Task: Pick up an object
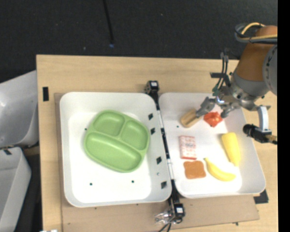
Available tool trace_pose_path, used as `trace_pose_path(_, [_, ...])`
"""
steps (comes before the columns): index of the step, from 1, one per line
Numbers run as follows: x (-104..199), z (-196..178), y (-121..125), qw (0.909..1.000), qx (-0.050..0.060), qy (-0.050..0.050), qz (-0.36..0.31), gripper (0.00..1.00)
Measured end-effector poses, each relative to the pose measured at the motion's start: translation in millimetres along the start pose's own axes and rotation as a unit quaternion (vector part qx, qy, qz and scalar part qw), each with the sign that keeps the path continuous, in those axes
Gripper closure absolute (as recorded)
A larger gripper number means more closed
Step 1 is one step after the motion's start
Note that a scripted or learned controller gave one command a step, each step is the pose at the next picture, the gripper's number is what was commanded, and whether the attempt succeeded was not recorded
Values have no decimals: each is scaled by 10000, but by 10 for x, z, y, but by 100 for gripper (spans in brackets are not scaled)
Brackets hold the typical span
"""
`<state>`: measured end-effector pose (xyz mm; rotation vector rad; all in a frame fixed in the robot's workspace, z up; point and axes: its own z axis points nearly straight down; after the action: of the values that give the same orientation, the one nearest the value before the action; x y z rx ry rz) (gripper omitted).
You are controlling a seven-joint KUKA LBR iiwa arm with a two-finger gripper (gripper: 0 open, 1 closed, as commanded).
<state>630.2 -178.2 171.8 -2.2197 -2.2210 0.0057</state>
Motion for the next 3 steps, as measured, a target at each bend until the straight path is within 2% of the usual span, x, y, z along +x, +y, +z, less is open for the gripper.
trace_pose_path(1, [-7,611,-53,10000,-4,-2,15,0])
trace_pose_path(2, [-22,705,-50,10000,-17,-8,27,0])
trace_pose_path(3, [-31,591,-44,10000,-30,-9,32,100])
